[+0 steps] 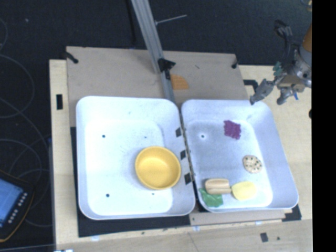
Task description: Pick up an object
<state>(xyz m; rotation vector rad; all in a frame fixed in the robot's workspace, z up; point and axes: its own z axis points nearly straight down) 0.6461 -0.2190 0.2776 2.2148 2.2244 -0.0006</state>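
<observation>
My gripper [271,94] hangs above the far right corner of the right bin [273,140], open, with nothing between its fingers. In that bin a purple lump [232,129] lies toward the back. A round speckled cookie [252,164] sits near the right wall. Along the front lie a tan bread roll [217,186], a yellow lemon-like piece [244,190] and a green leaf [211,198]. A yellow bowl [157,167] stands in the left bin [105,140] near its front right.
A grey metal pole [149,35] slants from the top down to the divide between the bins. A brown board [210,77] lies behind the bins, with an orange patch [178,82] on it. A tablet [10,203] lies at the lower left.
</observation>
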